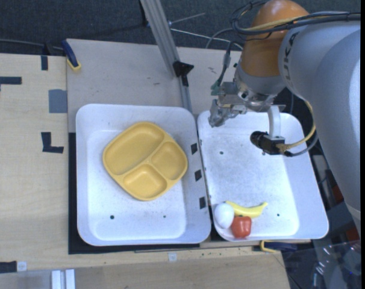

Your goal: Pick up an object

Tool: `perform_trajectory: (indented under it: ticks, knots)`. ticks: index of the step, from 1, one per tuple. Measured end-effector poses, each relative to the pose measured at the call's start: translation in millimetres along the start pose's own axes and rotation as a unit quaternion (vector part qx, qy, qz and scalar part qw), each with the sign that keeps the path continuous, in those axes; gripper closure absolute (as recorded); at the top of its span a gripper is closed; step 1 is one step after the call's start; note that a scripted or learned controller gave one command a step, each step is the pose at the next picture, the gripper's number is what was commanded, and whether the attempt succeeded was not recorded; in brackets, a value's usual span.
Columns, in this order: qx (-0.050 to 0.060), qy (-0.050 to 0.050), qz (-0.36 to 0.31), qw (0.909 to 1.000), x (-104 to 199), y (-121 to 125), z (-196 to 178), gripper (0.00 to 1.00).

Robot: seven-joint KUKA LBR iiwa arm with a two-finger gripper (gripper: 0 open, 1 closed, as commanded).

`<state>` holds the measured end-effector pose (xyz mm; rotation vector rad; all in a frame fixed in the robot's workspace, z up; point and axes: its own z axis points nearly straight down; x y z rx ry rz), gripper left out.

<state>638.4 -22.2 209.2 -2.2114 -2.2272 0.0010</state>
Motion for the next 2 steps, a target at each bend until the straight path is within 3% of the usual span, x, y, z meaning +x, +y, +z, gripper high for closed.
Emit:
perform_trajectory:
  ticks: [2]
  knots:
    - [0.0, 0.0, 0.0, 1.0, 120.1, -6.1, -0.8, 1.0]
